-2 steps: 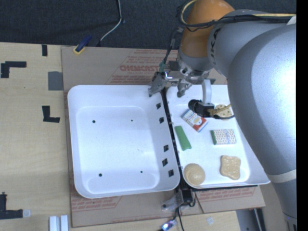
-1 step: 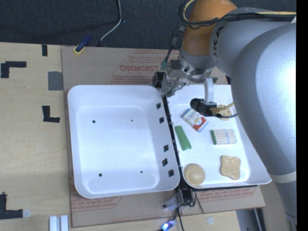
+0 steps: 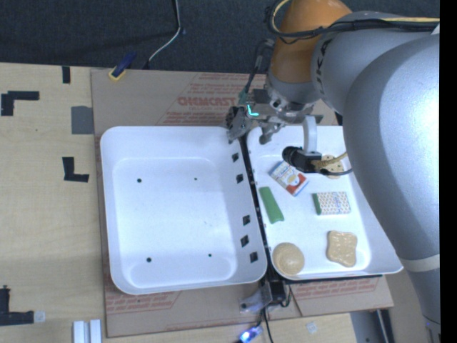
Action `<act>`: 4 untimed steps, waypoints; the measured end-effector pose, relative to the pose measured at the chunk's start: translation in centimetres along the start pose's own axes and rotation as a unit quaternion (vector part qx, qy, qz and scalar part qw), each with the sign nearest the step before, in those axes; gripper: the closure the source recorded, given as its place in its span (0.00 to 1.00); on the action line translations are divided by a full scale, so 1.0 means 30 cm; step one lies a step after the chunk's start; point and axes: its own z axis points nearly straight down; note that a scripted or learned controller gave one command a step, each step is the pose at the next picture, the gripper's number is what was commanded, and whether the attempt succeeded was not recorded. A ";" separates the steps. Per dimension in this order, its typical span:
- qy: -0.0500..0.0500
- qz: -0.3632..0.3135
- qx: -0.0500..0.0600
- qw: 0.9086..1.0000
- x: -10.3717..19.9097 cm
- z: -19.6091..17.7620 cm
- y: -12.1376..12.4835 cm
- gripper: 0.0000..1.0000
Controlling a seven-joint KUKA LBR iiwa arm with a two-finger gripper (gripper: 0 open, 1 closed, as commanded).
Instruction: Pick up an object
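Observation:
My gripper [image 3: 250, 126] hangs over the far end of the divide between the two bins, its fingers spread apart with nothing between them. In the right bin [image 3: 371, 243] a small red, white and blue box [image 3: 288, 178] lies closest to it, just to the front right. A green bar [image 3: 271, 204] lies along the bin's left wall. A speckled pad with a green edge [image 3: 332, 204] rests to its right. At the near end sit a round tan bun [image 3: 288, 258] and a tan toast-like piece [image 3: 342, 248].
The left bin [image 3: 114, 191] stands beside the right one, their rims meeting in a ridge with black clips [image 3: 246, 220]. The arm's grey bulk covers the right side of the view. Both bins rest on a cardboard sheet [image 3: 143, 91].

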 end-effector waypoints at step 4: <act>0.000 0.000 0.000 1.000 0.000 0.000 0.000 0.00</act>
